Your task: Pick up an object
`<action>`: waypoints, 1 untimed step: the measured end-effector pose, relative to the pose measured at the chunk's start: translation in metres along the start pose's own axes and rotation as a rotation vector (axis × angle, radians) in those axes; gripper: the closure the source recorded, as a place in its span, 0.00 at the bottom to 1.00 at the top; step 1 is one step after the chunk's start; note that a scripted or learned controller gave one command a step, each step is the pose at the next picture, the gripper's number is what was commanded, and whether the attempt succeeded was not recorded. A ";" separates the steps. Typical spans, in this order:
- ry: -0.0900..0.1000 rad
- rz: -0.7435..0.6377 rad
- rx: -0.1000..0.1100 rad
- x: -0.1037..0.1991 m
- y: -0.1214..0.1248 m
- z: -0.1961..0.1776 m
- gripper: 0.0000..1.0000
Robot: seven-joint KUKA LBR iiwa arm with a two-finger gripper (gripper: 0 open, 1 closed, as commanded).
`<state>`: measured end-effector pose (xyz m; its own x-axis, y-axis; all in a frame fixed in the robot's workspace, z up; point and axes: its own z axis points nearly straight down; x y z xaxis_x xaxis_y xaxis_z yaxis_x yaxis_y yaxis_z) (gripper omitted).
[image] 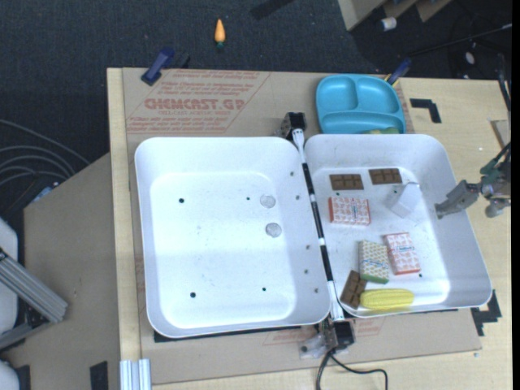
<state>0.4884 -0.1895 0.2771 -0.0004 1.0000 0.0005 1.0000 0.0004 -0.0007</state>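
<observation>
The right bin (455,242) holds several items. Two brown bars (347,182) (384,176) lie at its back, with a red-patterned packet (349,210) and a pale grey block (402,201) just in front of them. Nearer the front are a pink packet (402,253), a green-speckled packet (374,261), another brown bar (351,288) and a yellow corn cob (386,300). My gripper (476,204) hangs over the right bin's right rim, to the right of the grey block. It is open, with nothing between its spread fingers.
The left bin (162,218) holds two small round discs (268,201) (274,230). A blue divided tray (361,104) sits behind the right bin. A blue clip (157,67) lies at the bench's back left, and a small orange thing (219,31) on the dark floor.
</observation>
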 end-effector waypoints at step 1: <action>0.001 -0.001 0.002 0.067 0.018 0.109 0.00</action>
<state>0.5060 -0.1222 0.1685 -0.0010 1.0000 0.0016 1.0000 0.0010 -0.0027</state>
